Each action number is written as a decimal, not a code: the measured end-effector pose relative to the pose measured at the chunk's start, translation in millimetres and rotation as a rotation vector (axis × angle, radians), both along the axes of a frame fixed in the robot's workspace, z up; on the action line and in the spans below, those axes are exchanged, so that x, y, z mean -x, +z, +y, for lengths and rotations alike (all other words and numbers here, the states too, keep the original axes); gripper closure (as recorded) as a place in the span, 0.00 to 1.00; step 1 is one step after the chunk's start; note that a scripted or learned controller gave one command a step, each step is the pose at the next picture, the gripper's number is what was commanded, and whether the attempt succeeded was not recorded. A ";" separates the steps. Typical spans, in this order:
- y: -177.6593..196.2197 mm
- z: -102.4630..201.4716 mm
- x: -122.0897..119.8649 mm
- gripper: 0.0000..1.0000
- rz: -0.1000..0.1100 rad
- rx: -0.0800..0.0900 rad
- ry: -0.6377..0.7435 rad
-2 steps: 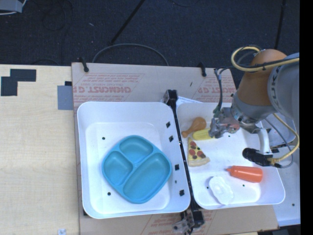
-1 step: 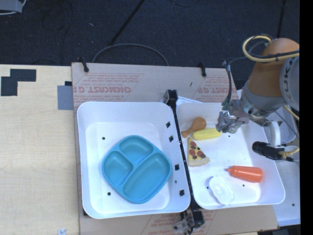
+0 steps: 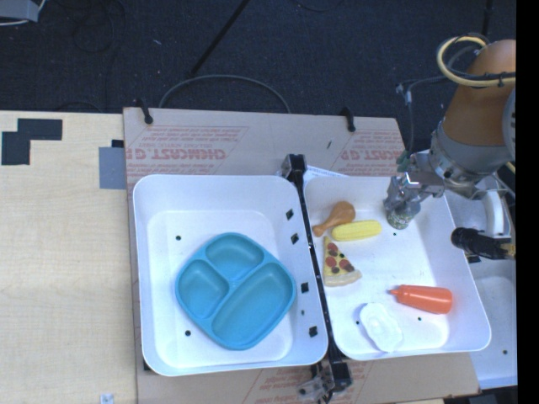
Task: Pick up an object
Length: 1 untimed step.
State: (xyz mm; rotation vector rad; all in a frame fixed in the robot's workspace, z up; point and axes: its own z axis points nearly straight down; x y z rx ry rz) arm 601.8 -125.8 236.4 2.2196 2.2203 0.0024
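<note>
Bins: we count two shallow white bins side by side, the left bin [image 3: 160,217] and the right bin [image 3: 472,326], their inner walls meeting along a black divider [image 3: 305,251] that runs from the far edge to the near one.
Left bin contents: we see one thing, a blue compartment plate [image 3: 235,289], lying flat a little toward the near right of the bin floor, with bare white floor along the left and far walls.
Right bin contents: we count five things: one toy drumstick [image 3: 335,217], one yellow corn cob [image 3: 356,231], one pizza slice [image 3: 338,263], one orange carrot-like piece [image 3: 424,298], and one white oval piece [image 3: 381,326].
Edges: the white oval piece lies near the front wall; the carrot-like piece lies near the right wall; the drumstick and pizza slice sit just beside the divider.
Open room: we see bare floor in the middle of the right bin, between the corn cob and the carrot-like piece, and along its far wall.
Gripper: the gripper [image 3: 402,213] hangs over the far part of the right bin; we cannot tell how it is set, and we see nothing in it.
Nearest thing to the claw: the corn cob lies just to its left, apart from it; the drumstick touches the cob's far left side.
Other things: the carrot-like piece and white oval piece lie well apart from the claw, toward the near side.
</note>
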 end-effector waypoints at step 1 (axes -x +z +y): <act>-12.4 53.7 -3.8 1.00 0.006 -0.003 0.004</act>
